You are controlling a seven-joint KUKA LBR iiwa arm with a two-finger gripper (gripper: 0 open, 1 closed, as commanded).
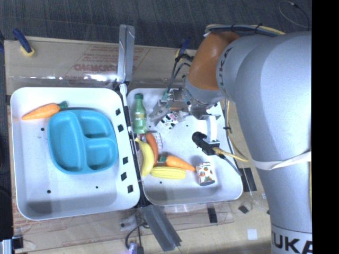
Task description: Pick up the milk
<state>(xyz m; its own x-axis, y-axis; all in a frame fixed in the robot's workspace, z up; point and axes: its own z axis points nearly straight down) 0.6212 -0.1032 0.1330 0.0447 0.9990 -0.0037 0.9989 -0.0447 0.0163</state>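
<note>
The left shallow white plastic bin (32, 205) carries an orange toy carrot with a green top (41, 110) near its far left corner, and a light blue plastic tray with divided compartments (83, 140) lying flat in the middle, just beside the carrot.

In the right shallow white plastic bin (228, 189), a green plastic bottle with a white cap (139, 114) lies along the left wall toward the far corner. Nearer, along the same wall, a yellow toy banana (145, 156) rests beside a second, smaller orange toy carrot (152, 141). Next come a pale yellow toy corn cob (168, 173) and another orange carrot with a green top (177, 161), touching one another near the bin's front edge. The milk, a small white carton with a printed label (205, 174), sits toward the front right corner.

The grey arm's gripper (170, 109) hangs over the far middle part of the right bin, well apart from the milk; whether its claw is spread or closed cannot be made out.
</note>
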